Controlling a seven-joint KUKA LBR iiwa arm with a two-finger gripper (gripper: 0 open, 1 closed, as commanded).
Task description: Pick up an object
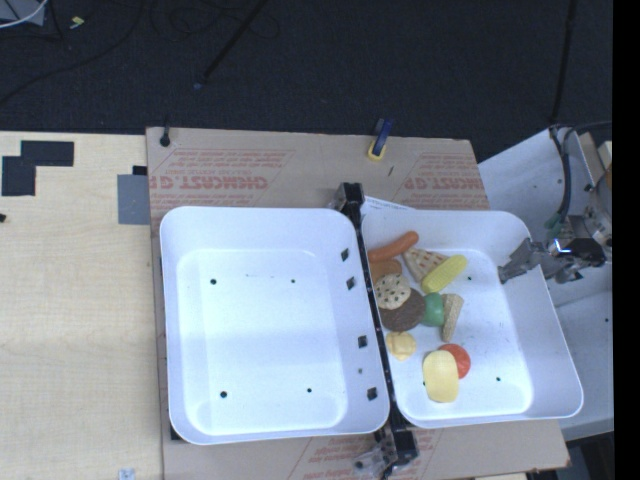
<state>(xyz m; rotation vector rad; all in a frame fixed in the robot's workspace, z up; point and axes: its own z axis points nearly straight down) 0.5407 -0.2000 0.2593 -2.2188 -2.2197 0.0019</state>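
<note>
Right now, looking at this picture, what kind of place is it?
Probably a robotics lab bench set up for grasping trials. Two shallow white bins sit side by side on a cardboard sheet, toy food is heaped in the right one, and the arm's pincer hangs at its rim.

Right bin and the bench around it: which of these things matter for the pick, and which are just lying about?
For the pick:
- gripper, at the right bin's right rim
- toy foods heaped in that bin: sausage, cookie, yellow block, red piece

Lying about:
- left bin
- cardboard sheet beneath
- blue-and-yellow clip
</note>
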